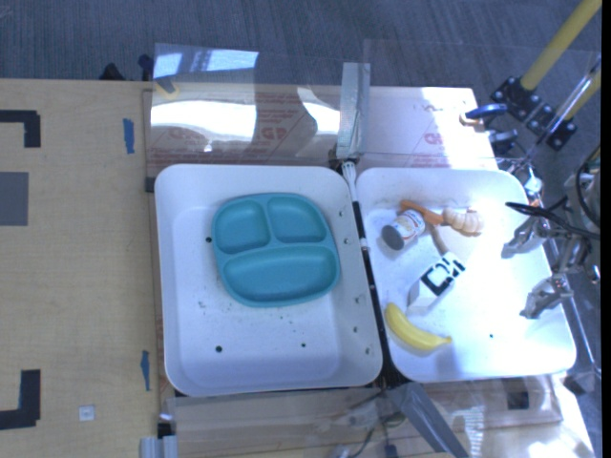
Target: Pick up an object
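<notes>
banana [414,330] and small can [404,230] in right bin [535,351]

This looks like a robotics lab or test workshop, not a home. Two white bins [181,351] sit side by side on a plain wooden bench [76,256] with black corner marks [27,127] and blue tape [128,134], clear plastic screens [239,113] stand behind, and clamps on metal stands [530,113] are at the right

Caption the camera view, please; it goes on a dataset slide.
Teal divided plate in the left bin; banana, can and small items in the right bin.
</notes>
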Tool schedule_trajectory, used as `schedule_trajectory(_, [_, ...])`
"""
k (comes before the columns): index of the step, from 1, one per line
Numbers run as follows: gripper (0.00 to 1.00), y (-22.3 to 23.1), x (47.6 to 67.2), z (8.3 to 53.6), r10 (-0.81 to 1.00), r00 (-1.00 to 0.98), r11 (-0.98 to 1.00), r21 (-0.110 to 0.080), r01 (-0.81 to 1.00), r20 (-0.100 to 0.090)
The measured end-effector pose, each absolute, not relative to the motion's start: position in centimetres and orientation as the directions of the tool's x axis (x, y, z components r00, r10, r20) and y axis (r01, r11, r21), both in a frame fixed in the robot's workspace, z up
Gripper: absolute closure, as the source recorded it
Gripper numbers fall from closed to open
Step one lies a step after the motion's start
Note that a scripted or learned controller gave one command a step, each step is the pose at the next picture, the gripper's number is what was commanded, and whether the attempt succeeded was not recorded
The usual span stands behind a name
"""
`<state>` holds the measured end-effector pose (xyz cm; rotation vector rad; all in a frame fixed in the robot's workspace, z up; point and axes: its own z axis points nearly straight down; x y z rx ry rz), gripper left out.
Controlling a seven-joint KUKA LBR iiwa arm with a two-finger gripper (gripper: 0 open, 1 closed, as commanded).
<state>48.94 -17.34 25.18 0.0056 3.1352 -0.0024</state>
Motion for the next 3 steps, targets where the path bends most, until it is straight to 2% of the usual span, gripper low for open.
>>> schedule_trajectory(1, [0.00, -14.7, 54.9, 10.3, 0.200, -0.980, 0.980, 0.000, 0.200, -0.010])
schedule_trajectory(2, [1.00, -14.6, 55.1, 11.3, 0.196, -0.980, 0.981, -0.001, 0.196, -0.016])
schedule_trajectory(3, [1.00, -9.5, 57.1, 17.3, 0.266, -0.964, 0.964, 0.004, 0.266, -0.012])
